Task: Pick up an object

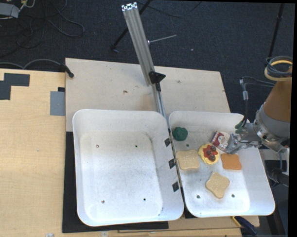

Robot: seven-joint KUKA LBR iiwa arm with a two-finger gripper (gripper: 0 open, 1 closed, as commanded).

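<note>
Camera view: gripper (233,145), state unclear, hovers among packet (219,139), pizza toy (208,153), orange slice (231,162).

A slanted aluminium rail (141,47) rises behind the bins. Black cables (50,20) lie across the dark carpet (205,30).

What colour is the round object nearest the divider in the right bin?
Dark green: the ball in the right bin, seen in the camera view.
</note>
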